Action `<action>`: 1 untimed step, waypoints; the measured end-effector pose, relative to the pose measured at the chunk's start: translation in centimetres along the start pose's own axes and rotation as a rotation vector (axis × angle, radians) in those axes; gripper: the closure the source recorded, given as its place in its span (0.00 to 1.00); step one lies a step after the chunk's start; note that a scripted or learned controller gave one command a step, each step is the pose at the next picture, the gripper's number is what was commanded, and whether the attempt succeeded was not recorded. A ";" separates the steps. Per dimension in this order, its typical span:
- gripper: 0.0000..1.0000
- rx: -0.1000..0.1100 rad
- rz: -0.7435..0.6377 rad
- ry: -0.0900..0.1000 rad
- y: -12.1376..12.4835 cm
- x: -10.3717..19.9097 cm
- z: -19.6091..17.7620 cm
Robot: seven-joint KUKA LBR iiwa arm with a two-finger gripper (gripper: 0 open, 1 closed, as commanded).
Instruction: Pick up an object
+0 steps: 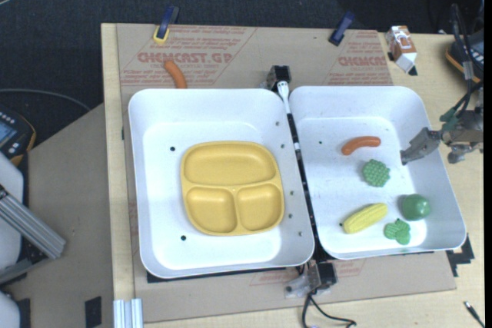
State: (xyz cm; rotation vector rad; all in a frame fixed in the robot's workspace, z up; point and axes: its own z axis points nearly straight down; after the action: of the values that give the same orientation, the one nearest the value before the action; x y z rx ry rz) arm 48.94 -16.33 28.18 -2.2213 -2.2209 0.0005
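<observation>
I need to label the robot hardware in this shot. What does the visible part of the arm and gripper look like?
At the right edge of the camera view, over the right bin's right rim, sits a small gripper with dark grey, metallic-looking fingers that taper to a point. Behind it is a greyish block with greenish patches, and thin dark cables run upward from there. No markings are legible.

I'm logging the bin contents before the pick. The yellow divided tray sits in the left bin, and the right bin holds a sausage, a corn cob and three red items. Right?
Not quite: the three items are green, not red. The camera view shows the yellow divided tray in the left bin, and the right bin holding the sausage, corn cob and three green items.
</observation>
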 end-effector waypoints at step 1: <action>0.00 -0.001 0.000 0.000 0.0 0.0 0.0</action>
State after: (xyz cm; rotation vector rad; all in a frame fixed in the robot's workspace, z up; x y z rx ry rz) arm 48.96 -16.34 28.20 -2.2215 -2.2214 -0.0001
